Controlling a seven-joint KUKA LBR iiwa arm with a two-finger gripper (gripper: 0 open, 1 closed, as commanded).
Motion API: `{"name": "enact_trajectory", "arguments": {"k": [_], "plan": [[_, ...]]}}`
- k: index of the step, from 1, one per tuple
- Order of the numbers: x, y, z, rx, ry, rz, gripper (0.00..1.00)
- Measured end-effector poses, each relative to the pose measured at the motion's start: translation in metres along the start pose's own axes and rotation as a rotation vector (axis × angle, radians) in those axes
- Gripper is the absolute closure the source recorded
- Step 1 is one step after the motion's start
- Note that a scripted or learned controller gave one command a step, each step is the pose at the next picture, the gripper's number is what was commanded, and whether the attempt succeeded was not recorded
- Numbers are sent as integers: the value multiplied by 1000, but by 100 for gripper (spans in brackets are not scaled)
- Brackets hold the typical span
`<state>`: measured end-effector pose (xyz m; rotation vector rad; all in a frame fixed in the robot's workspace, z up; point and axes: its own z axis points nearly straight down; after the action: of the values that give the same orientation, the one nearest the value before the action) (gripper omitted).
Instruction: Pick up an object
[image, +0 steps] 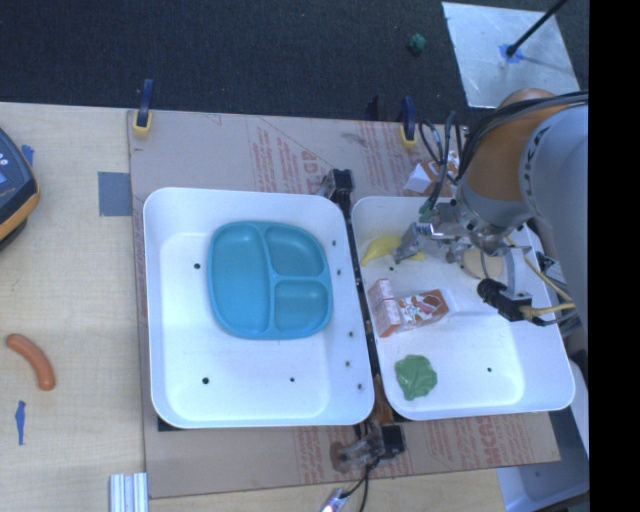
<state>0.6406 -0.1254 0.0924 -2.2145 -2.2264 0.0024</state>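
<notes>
In the right bin lie three things: a yellow object at the back left, a brown and red packet in the middle, and a green leafy piece near the front. My gripper hangs over the back of this bin, just right of the yellow object and above the packet. The grey arm with its orange band hides the bin's back right corner. Nothing is seen held.
The left bin holds a blue divided plate. A toy sausage lies on the bench at the far left, and a dark device sits at the left edge. Clamps and cables stand between the bins.
</notes>
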Motion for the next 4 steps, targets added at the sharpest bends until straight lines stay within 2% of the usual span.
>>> {"name": "enact_trajectory", "arguments": {"k": [1, 3, 4], "plan": [[26, 13, 0, 10, -9, 3, 0], [26, 13, 0, 11, -8, 4, 0], [46, 11, -101, -2, 0, 0, 0]]}}
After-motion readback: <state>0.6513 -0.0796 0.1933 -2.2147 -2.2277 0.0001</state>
